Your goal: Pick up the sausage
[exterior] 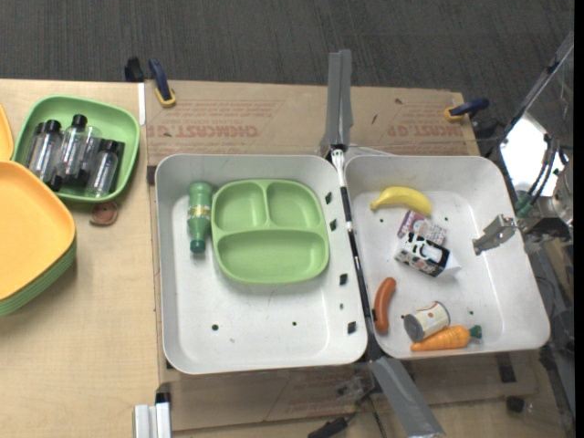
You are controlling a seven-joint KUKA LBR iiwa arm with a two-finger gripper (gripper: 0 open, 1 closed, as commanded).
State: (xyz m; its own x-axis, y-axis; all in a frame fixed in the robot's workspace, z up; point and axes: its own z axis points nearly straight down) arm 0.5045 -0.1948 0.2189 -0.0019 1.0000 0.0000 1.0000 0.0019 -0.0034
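The sausage (385,302) is a short red-orange link lying lengthwise in the right bin (497,286), close to that bin's left wall and near its front. My gripper (496,233) hangs over the right side of the same bin, well to the right of the sausage and further back. Nothing shows in its grasp. The arm comes in from the right edge.
The right bin also holds a banana (401,199), a black-and-white packet (422,249), a small can (429,319) and a carrot (443,338) just right of the sausage. In the left bin lie a green divided plate (269,231) and a green bottle (199,215).
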